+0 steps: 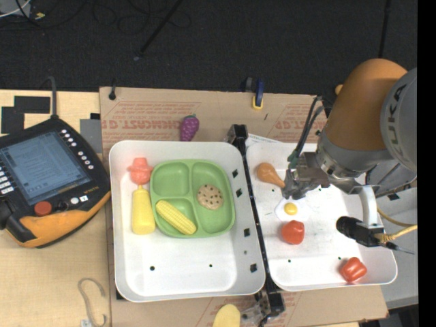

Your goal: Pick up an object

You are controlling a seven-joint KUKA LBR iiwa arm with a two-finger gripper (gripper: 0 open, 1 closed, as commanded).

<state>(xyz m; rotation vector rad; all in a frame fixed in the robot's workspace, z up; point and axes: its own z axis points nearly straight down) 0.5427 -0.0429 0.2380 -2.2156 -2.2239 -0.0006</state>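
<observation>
My gripper (293,191) hangs over the right bin (320,268), its tip just above a toy fried egg (289,209). A brown drumstick (270,175) lies just left of the gripper. A red tomato (293,232) sits below the egg, and a red pepper (353,270) rests near the bin's front right corner. The left bin (177,264) holds a green divided plate (193,197) with a corn cob (176,217) and a cookie (210,196), plus a yellow bottle (142,210) and a pink figure (139,171).
A black cylindrical part (357,231) juts over the right bin's right side. A purple grape bunch (189,127) lies on the cardboard behind the bins. A teach pendant (48,176) rests to the left, and a yellow object (227,315) sits at the front edge.
</observation>
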